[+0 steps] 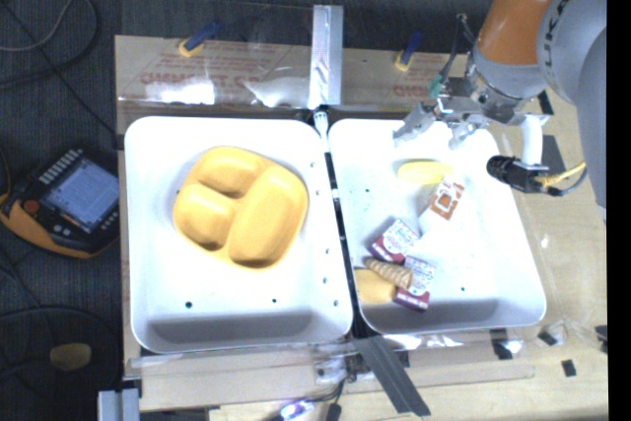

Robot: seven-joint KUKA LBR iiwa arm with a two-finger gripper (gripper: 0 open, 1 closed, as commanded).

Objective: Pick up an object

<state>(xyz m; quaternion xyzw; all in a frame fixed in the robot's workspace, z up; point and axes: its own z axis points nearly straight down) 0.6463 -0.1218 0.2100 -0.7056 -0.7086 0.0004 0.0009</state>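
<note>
My gripper (435,132) hangs over the back of the right bin (523,261), fingers spread apart with nothing between them. Just below it lies a pale yellow flat piece (422,173). A small white and orange carton (447,200) lies right of that piece. Near the bin's front left sit a white packet with red print (396,239), a brown cone-like item (387,273), a yellow round piece (371,287) and a small red and white packet (415,283).
The left bin (158,311) holds a large yellow lumpy object (241,205). A metal divider (326,64) stands behind the bins. A handheld pendant (64,202) lies on the floor at left. The arm's orange band (518,10) is at upper right.
</note>
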